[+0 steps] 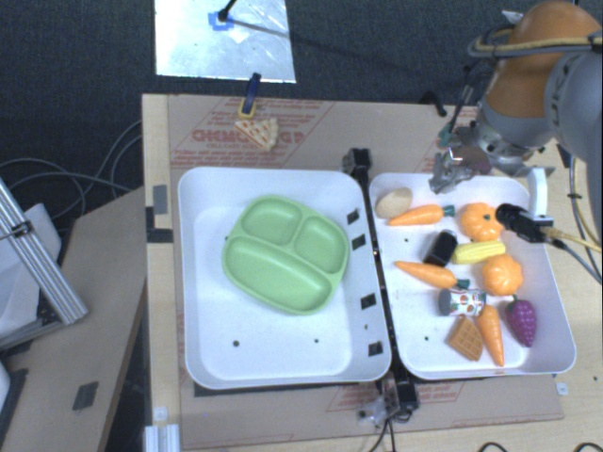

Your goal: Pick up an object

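The right bin [544, 281] holds several toy foods: a beige potato [394, 201], a carrot [415, 217], a small pumpkin [480, 221], a yellow corn cob [479, 251], a black block [440, 248], a second carrot [426, 273], an orange [501, 275], a small can [462, 301], a waffle piece [464, 338], a third carrot [491, 333] and a purple fruit [521, 319]. My gripper [450, 174] hangs over the bin's back edge, just above and right of the potato and the first carrot. I see nothing in it.
A green divided plate [285, 252] lies in the left bin [245, 347]. A black clip [358, 161] sits where the two bins meet at the back. The arm's grey and orange body [537, 73] looms over the back right corner. Cables trail along the right side.
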Motion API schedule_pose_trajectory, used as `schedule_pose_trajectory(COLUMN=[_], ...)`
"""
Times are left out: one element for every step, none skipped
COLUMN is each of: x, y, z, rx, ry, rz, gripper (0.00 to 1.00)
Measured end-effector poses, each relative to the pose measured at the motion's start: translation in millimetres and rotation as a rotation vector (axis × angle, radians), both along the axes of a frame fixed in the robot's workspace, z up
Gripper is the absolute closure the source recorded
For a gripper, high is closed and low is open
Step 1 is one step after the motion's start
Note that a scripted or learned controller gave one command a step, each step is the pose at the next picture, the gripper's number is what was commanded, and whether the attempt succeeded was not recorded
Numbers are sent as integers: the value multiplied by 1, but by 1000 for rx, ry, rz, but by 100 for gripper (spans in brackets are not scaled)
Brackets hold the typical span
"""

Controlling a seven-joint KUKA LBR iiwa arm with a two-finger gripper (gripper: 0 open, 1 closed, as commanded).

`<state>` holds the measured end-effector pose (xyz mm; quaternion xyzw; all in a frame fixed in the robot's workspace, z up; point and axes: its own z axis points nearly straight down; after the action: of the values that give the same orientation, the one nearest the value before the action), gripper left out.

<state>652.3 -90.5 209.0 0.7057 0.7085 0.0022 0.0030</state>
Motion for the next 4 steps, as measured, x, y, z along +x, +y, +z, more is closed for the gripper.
schedule_pose_trajectory(x=[1, -34, -57, -70], y=[0, 45, 96, 122], z=[17, 18, 27, 22], rx=[1, 3, 4, 2], ry=[3, 8, 7, 8], rz=[0, 4, 6, 4], gripper=[100, 100, 100, 100])
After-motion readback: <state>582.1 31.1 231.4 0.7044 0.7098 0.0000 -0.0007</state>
